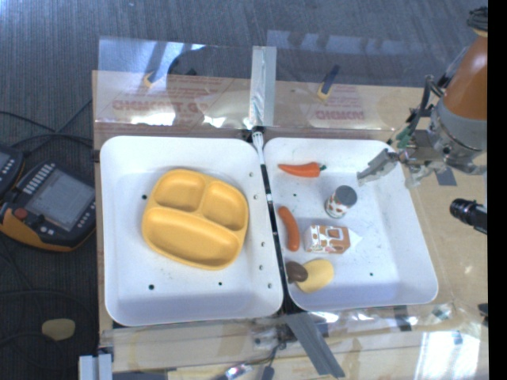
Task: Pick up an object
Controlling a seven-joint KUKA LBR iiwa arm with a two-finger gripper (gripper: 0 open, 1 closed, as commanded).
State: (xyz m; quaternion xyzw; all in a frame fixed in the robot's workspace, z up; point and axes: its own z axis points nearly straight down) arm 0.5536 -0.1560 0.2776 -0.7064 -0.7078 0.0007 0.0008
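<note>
The right bin (pixel 412 236) holds a red chili pepper (pixel 301 169), a small grey can (pixel 342 200), an orange sausage (pixel 289 228), a white and orange toy box (pixel 329 238), a yellow fruit (pixel 318 275) and a brown piece (pixel 295 271) touching it. My gripper (pixel 393 172) hangs over the bin's upper right corner, to the right of the pepper and above the can. Its fingers (pixel 371 169) are spread open with nothing between them.
The left bin (pixel 119 180) holds a yellow divided plate (pixel 196 216). A ridge (pixel 269 212) separates the two bins. A teach pendant (pixel 43 200) lies on the floor at the left. A black part (pixel 469 212) sticks in from the right.
</note>
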